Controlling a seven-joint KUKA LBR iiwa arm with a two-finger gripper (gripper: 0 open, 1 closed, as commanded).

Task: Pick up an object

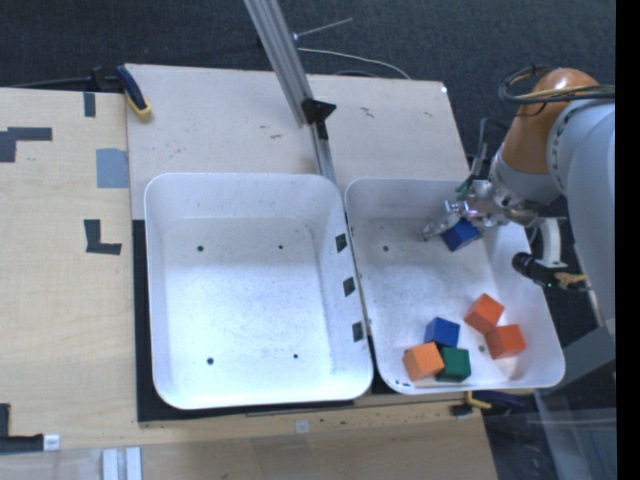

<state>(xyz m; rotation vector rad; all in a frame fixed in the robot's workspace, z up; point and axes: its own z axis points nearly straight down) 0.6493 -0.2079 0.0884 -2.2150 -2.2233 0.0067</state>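
Observation:
My gripper [452, 224] hangs over the upper part of the right bin [400, 268], shut on a blue block [461, 235] that shows between its fingertips. Lower in the same bin lie several loose blocks: an orange one [485, 311], a red-orange one [505, 340], a second blue one [441, 331], a green one [455, 364] and another orange one [423, 360]. The arm's orange band [535, 128] is at the right, above the wrist.
The left bin [160, 268] stands beside the right one, sharing a middle wall. A slanted metal rail [285, 53] runs down from the top to the bins' junction. A yellow-and-blue tool [134, 92] lies on the bench at the upper left.

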